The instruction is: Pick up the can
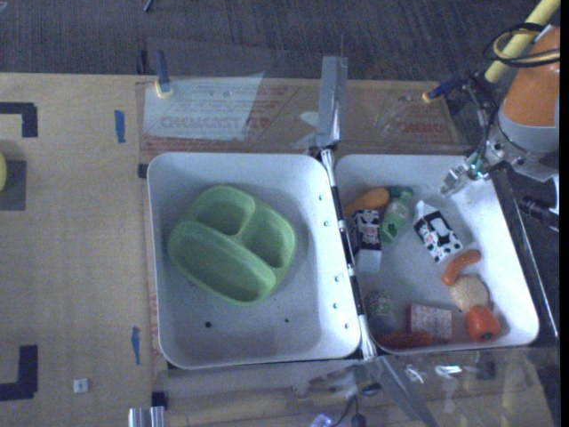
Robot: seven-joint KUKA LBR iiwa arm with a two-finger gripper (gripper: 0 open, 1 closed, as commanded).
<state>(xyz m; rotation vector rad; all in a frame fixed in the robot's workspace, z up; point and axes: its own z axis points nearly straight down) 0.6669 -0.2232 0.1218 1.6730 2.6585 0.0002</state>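
Gripper (459, 178) is hovering over right bin's (520, 265) far-right corner, finger state can't tell; can (380, 305) is lying near-left, well apart from gripper.

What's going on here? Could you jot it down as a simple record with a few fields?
left bin: holds a green divided tray
right bin: holds toy foods, two cow-print cartons and the can
can position: near the bin's front left corner, beside a red packet
end effector: over the right bin's far right corner, apart from the can
task status: can not yet picked up
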